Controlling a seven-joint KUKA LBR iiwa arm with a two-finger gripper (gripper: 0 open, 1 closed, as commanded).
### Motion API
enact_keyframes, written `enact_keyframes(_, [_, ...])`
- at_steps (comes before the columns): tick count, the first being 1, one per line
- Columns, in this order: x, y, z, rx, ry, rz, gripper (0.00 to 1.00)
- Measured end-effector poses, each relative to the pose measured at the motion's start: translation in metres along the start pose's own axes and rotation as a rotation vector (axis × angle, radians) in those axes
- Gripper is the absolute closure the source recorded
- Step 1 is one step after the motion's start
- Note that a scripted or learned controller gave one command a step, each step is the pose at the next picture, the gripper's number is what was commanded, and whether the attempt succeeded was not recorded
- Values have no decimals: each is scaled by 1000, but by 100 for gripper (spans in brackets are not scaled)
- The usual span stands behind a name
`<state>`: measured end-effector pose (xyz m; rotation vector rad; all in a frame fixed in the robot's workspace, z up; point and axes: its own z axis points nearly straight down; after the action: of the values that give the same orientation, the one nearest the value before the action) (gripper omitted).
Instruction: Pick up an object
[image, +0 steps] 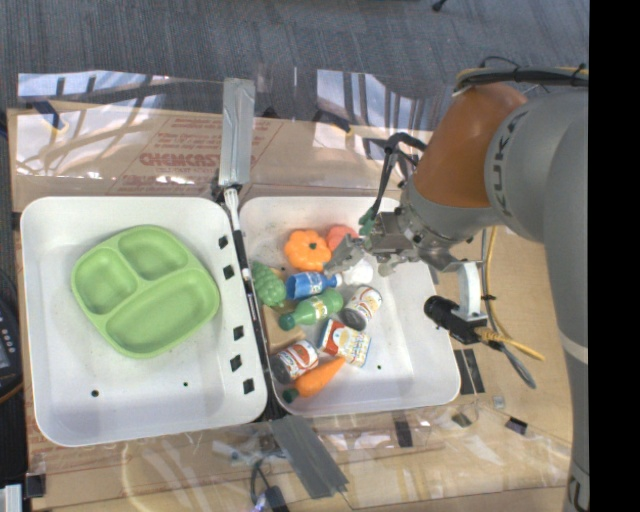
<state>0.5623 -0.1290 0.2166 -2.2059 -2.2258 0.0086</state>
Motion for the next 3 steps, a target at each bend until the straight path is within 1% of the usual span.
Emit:
enact_keyframes(1, [34,13,44,1,-1,29,0])
enact_keyframes(2, [10,-48,112,-3,0,-25,0])
enact_keyframes(3, [-12,28,64,-5,-1,-27,0])
